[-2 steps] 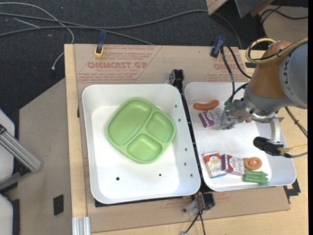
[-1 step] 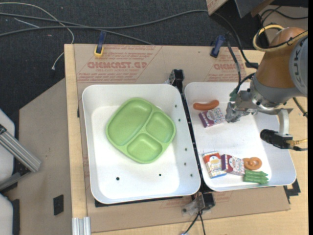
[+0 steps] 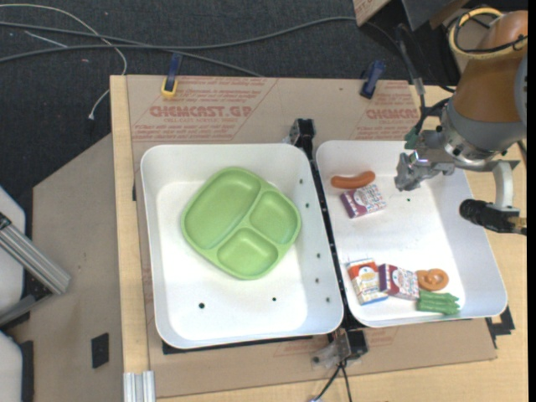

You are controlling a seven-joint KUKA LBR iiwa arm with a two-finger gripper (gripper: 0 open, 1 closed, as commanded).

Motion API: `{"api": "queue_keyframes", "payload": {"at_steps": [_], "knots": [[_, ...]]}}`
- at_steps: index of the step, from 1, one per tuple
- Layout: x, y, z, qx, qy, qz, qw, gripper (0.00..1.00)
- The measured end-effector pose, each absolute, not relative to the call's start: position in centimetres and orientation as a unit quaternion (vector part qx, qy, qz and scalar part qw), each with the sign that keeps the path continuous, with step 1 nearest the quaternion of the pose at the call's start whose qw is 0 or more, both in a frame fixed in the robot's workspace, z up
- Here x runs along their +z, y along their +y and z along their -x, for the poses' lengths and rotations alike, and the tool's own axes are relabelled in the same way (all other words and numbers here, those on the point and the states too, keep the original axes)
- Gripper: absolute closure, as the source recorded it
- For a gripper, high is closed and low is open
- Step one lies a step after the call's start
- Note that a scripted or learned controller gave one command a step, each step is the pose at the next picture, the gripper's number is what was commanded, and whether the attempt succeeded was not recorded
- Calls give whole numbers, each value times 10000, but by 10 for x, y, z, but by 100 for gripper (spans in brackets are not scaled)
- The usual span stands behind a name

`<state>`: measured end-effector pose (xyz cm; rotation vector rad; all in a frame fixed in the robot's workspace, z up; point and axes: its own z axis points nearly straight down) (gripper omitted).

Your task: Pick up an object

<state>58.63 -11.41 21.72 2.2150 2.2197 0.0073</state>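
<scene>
Camera view: the gripper [image 3: 408, 177] hovers just right of the sausage [image 3: 353, 179]; finger state I cannot tell. Best shift left, then descend squarely.

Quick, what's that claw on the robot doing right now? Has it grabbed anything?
Gripper: above the right bin, near the hot dog; nothing seen in it.

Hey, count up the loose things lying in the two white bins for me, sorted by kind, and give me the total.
Green divided plates: 1, the plate in the left bin.
Sausages: 1, the orange sausage.
Small printed packets: 3, at and.
Orange ring-shaped pieces: 1, the ring.
Green pieces: 1, the green piece.
Total: 7, six of them in the right bin.
</scene>
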Motion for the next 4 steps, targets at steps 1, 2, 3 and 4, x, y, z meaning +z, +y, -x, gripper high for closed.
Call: {"api": "queue_keyframes", "payload": {"at_steps": [1,2,3,4], "knots": [[272,-114,-588,20,7077,-7066,30,100],[270,-67,-587,6,7090,-7052,-11,100],[252,-14,-575,-5,7093,-7049,-26,100],[255,40,-560,1,7095,-7047,-23,100]]}}
